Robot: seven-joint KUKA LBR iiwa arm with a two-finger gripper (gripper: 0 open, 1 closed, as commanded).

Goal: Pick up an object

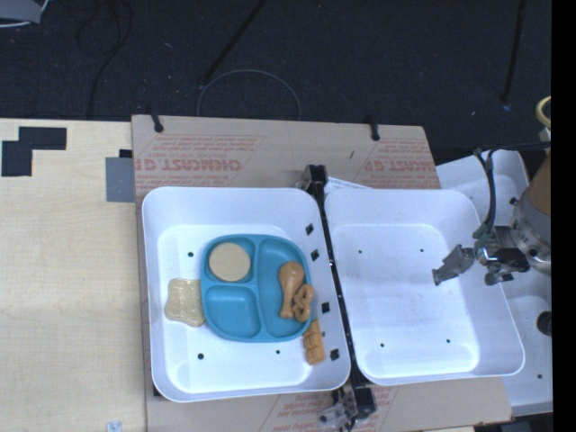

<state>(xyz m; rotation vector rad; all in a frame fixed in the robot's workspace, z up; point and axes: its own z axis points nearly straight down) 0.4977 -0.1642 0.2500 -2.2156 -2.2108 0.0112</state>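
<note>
Pale wooden bench (63, 268) under dark carpet with cables. Left bin (171, 367): blue divided tray (243, 318) with round cracker (229, 261), drumstick (291, 286), pretzel (302, 306); toast (185, 301) and wafer (313, 343) just beside. Gripper (468, 268) above right bin (405, 367), grip impossible to tell

cardboard sheet (270, 156) under bins | black cables (243, 25), perhaps, on dark floor

The gripper (454, 266) is held low at the right edge of the frame, extended leftward from the arm (531, 232).
</note>
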